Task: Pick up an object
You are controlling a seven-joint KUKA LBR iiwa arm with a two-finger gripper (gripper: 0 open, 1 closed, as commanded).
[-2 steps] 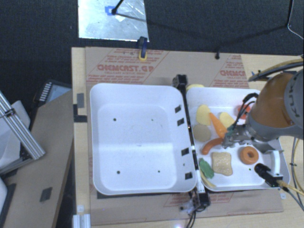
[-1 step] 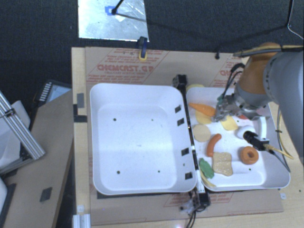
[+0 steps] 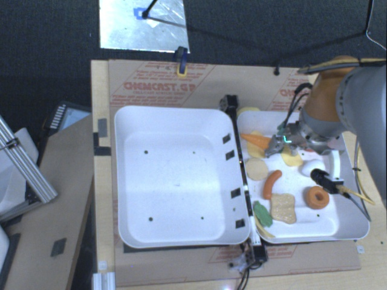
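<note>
Two white bins sit side by side on the worktop (image 3: pixel 151 80). Right bin (image 3: pixel 351 222) holds toy food: carrot (image 3: pixel 257 141), sausage (image 3: pixel 272 184), doughnut (image 3: pixel 317 197), toast (image 3: pixel 283 208). Above its far end, beside the carrot, hangs the tool (image 3: pixel 279 144); its grip state I cannot tell.

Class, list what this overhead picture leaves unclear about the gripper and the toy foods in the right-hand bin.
- Gripper: too small and blurred in the camera view to tell its opening, or whether it touches the carrot.
- Yellow piece: partly covered by the arm's wrist, so its shape is unclear.
- Green item: lies against the right bin wall; too small to identify.
</note>
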